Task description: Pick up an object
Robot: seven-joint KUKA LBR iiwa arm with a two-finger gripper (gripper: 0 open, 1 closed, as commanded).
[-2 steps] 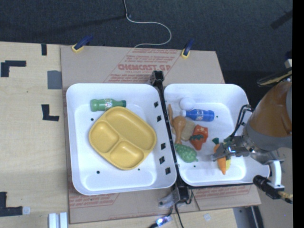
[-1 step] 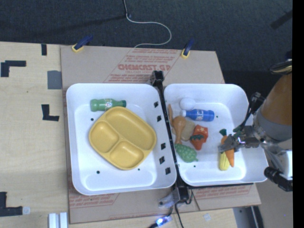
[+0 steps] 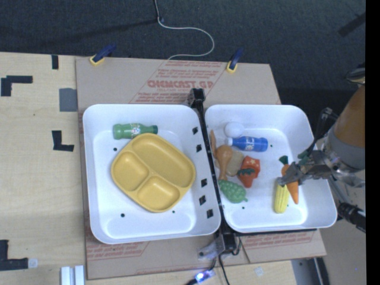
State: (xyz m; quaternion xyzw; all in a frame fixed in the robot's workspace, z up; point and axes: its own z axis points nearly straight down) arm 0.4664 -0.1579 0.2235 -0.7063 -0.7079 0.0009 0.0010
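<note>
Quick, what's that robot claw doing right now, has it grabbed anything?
Gripper: over the carrot in the right bin; whether it holds anything cannot be told.

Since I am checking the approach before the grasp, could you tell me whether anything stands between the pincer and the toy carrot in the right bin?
Nothing visible does. The pincer is right at the carrot near the right bin's right side. The yellow corn lies beside the carrot on its left, not in the path.
</note>
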